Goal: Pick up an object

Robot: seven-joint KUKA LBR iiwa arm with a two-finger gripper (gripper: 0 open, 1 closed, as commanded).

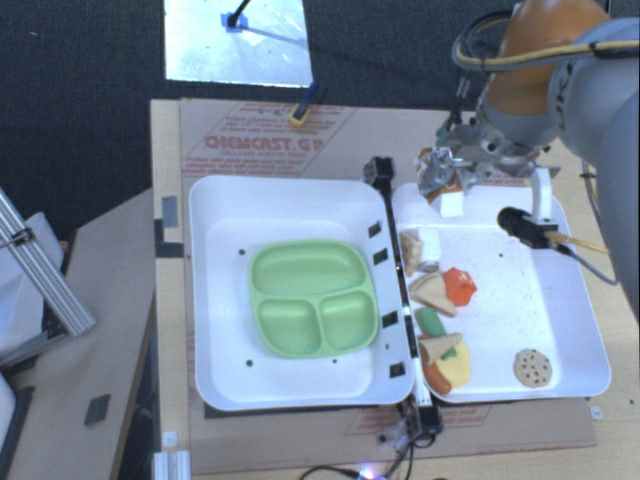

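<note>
My gripper (443, 180) hangs over the far left corner of the right bin (580, 318), under the orange band of the arm. A small white and brown piece (451, 204) sits right below it; whether it is gripped is unclear. Loose toy foods lie along the bin's left side: a pale piece (411, 247), a sandwich wedge (431, 293), a red-orange piece (460, 286), a green piece (430, 321) and a yellow-orange piece (447, 362). A chocolate chip cookie (533, 368) lies near the front right.
The left bin (215, 268) holds a green divided tray (308, 298). A black divider (395, 278) runs between the bins. A black cylinder with a yellow lead (527, 228) juts over the right bin's far side. A shiny plate (238, 26) lies beyond the bench.
</note>
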